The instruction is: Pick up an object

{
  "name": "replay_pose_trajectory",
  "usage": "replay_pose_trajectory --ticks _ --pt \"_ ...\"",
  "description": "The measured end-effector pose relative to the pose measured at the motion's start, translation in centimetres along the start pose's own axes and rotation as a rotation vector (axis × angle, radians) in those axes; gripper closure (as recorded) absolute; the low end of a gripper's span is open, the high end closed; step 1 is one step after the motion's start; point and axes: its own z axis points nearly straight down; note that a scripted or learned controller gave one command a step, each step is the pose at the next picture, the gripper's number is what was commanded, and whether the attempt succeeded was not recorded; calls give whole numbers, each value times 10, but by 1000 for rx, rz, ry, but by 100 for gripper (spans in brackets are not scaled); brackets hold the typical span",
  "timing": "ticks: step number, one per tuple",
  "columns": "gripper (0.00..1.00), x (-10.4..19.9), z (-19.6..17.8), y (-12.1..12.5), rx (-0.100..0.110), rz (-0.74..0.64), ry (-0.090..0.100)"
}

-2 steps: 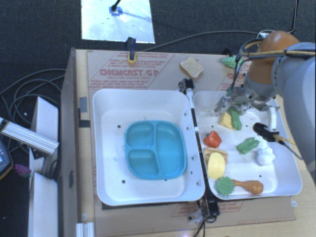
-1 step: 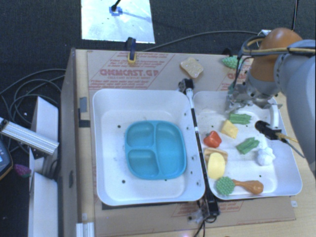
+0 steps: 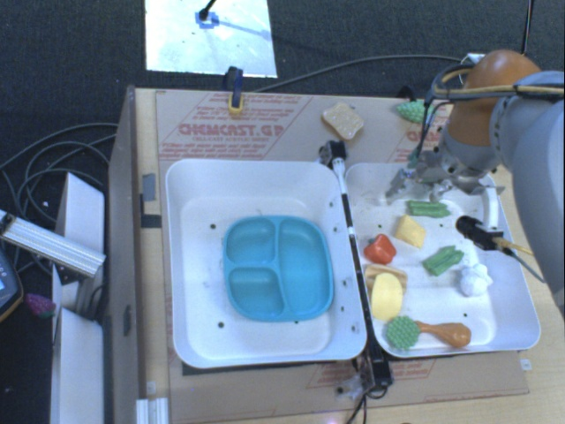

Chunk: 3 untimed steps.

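Toy food lies scattered in the right white plastic bin (image 3: 521,321), so the arm has many small things to choose from: a long green bean pod (image 3: 428,208), a yellow cheese wedge (image 3: 410,231), a red pepper piece (image 3: 380,249), a green leafy piece (image 3: 442,260), a pale yellow lump (image 3: 386,298), a small white lump (image 3: 475,280) and an orange stick with a round green bumpy head (image 3: 425,332). They sit loose and a little apart, which should leave room to reach one alone. The left white plastic bin (image 3: 190,263) holds a blue plastic plate with three parts (image 3: 277,267). A tan cracker-like toy (image 3: 342,120) and a green toy (image 3: 410,110) lie on the bench (image 3: 256,126) behind the bins. The metal two-finger hand (image 3: 422,177) hangs low over the far end of the right bin, just behind the green bean pod. Nothing can be seen between its tips, and I cannot tell how far open it is. I think it is about to try for something near it.
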Motion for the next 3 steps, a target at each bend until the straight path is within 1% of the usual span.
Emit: replay_pose_trajectory --ticks 1,2,3 --pt "0 -8 6 -17 -9 5 -1" --pt "0 -30 -23 1 1 8 1" --pt "0 -6 3 -38 0 8 1"
